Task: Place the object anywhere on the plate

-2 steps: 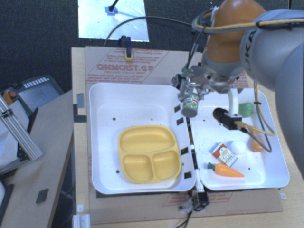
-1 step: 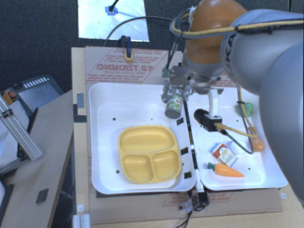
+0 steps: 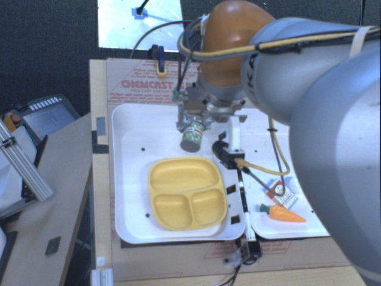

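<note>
A yellow plate (image 3: pixel 186 193) with three compartments lies in the near half of the left bin (image 3: pixel 131 159). My gripper (image 3: pixel 191 126) hangs just beyond the plate's far edge, under the orange wrist band. It is shut on a small can (image 3: pixel 192 138) with a green and white label. The can sits tilted between the fingers, its lower end pointing down toward the bin floor. The can is apart from the plate, a short way behind its far rim.
In the right bin (image 3: pixel 262 142) an orange carrot (image 3: pixel 284 214) lies near the front, with a small colourful packet (image 3: pixel 281 190) just behind it. My arm covers most of that bin's right side. A cardboard sheet lies behind the bins.
</note>
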Tool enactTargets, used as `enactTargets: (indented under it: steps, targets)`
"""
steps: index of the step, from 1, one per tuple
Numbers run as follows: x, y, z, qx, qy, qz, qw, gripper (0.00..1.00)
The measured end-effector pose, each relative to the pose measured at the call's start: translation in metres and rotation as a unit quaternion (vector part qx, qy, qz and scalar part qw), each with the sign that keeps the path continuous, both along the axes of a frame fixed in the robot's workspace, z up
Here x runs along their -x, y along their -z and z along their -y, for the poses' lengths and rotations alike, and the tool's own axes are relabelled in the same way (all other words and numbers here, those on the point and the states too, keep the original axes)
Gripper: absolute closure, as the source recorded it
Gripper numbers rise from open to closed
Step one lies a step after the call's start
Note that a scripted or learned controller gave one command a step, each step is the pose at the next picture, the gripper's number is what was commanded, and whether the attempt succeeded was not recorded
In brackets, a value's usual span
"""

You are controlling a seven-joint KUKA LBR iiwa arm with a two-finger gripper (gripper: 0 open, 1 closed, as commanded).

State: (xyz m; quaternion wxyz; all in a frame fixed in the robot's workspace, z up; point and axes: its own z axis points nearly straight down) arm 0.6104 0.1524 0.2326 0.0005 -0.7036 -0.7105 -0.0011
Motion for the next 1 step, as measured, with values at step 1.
enactTargets:
  steps: [1]
  targets:
    - [-0.0005,-0.001,0.0037,0.0007,0.003,0.0,1.0,0.0]
